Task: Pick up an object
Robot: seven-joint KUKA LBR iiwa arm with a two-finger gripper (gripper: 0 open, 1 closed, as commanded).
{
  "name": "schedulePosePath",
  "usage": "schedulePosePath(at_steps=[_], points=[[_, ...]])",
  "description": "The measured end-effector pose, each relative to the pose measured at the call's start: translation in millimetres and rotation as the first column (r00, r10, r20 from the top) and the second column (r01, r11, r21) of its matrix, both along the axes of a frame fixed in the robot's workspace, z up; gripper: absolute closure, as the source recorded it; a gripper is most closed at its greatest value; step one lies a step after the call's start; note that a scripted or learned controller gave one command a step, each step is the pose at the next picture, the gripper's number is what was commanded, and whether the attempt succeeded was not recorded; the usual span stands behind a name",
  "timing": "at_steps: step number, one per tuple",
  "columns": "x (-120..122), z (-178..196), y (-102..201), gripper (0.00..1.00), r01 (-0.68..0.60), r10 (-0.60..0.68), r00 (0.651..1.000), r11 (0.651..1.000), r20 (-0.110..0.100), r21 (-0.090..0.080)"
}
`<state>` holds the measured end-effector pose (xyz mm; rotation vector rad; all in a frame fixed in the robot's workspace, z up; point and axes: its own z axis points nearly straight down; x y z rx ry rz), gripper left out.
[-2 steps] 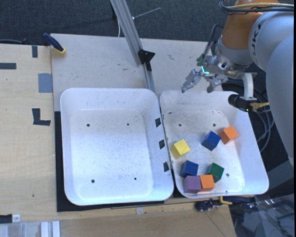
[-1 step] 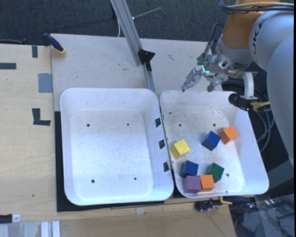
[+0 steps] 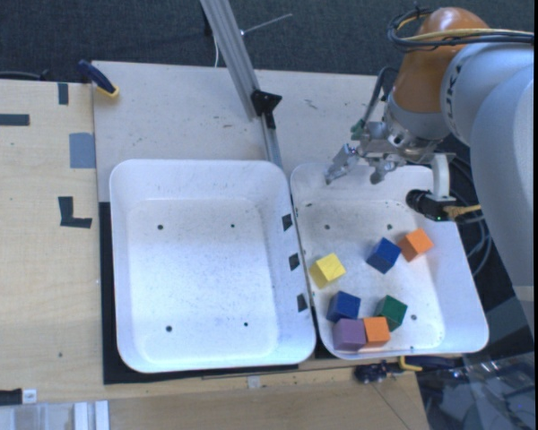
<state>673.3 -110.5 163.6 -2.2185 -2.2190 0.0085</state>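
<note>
Camera view, looking down on the bench (image 3: 188, 115): two shallow white bins side by side on a dark mat; left bin (image 3: 125, 186), white floor speckled with small dark marks; right bin (image 3: 457, 330), holding seven small blocks; yellow block (image 3: 328, 269), near the bin's left wall, apart from the rest; blue block (image 3: 384, 254), toward the middle, just beside an orange block (image 3: 416, 244) at its upper right, the two close or touching at a corner; second blue block (image 3: 344, 305), lower down; purple block (image 3: 349, 333), directly below that blue one and touching a second orange block (image 3: 377, 331) at its right; green block (image 3: 393, 312), just above and right of that orange one, touching or nearly so; arm (image 3: 484, 70), grey with an orange band, entering from the right and ending over the far rim of the right bin; gripper (image 3: 359, 170), raised at the bin's far left corner, fingers spread apart, nothing between them, well apart from every block; slanted metal rail (image 3: 229, 38), running from the top edge down to the gap between the bins; blue-and-yellow item (image 3: 99, 78), lying at the bench's far left corner; wooden surface (image 3: 27, 240) at left, bearing grey tape marks.
</note>
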Motion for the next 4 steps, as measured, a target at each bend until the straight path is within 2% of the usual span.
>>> schedulePosePath(at_steps=[1,2,3,4], points=[[-3,-65,-3,0.0,0.0,0.0,1.0,1.0,-0.002,0.001],[-4,-72,-3,0.0,-0.002,0.002,1.0,1.0,0.003,-0.001],[-3,-62,-2,1.0,-0.003,0.003,1.0,1.0,0.003,0.0],[-8,-18,2,1.0,-0.001,0.001,1.0,1.0,0.009,0.001]])
